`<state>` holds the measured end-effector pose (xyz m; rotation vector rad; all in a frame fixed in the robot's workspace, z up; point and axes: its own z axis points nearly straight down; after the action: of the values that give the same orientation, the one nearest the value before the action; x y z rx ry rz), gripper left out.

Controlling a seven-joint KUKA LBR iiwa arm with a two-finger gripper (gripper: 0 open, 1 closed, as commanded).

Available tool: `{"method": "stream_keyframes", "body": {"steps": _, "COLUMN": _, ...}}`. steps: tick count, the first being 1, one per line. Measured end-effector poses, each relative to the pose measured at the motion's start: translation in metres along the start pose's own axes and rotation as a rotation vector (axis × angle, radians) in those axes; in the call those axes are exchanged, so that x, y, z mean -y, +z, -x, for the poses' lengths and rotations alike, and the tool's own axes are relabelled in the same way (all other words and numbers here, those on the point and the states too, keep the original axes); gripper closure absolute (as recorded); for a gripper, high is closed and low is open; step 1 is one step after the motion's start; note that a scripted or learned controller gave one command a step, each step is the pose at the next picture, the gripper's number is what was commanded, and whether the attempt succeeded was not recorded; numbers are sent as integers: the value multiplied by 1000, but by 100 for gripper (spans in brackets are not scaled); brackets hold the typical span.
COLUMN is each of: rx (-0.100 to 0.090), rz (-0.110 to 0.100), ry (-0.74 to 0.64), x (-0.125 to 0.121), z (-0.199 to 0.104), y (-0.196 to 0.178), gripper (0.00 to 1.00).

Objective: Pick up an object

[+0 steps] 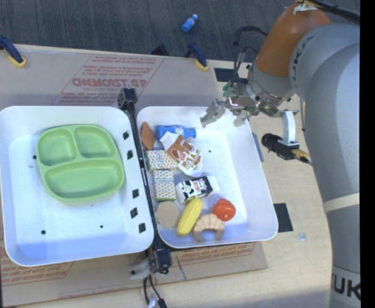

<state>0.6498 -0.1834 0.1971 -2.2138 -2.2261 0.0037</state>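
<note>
My gripper point(226, 117) hangs open over the far end of the right bin point(252, 178), with nothing between its fingers. Toy food lies below and to its left: a blue packet point(175, 132), a brown piece point(148, 135), a patterned wrapper point(185, 153), two green checked boxes point(162, 161), and a cow-print carton point(194, 188). A yellow corn cob point(189, 215), a red tomato point(224, 209), a croissant point(208, 227) and a tan round piece point(167, 214) sit at the near end.
The left bin point(14, 223) holds a green divided plate point(79, 161). A black hinge strip point(138, 165) runs between the bins. Blue clamps point(198, 55) pin the cardboard at the back. The arm's grey body point(329, 108) fills the right side.
</note>
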Motion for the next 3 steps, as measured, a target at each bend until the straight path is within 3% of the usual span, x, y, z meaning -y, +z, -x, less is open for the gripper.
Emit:
{"method": "stream_keyframes", "body": {"steps": 1, "rx": -2, "rz": -6, "ry": -3, "x": -6, "z": -46, "y": 107, "gripper": 0}}
{"method": "stream_keyframes", "body": {"steps": 2, "rx": -3, "rz": -9, "ry": -5, "x": -6, "z": -46, "y": 96, "gripper": 100}}
{"method": "stream_keyframes", "body": {"steps": 3, "rx": -3, "rz": -10, "ry": -6, "x": -6, "z": -46, "y": 96, "gripper": 0}}
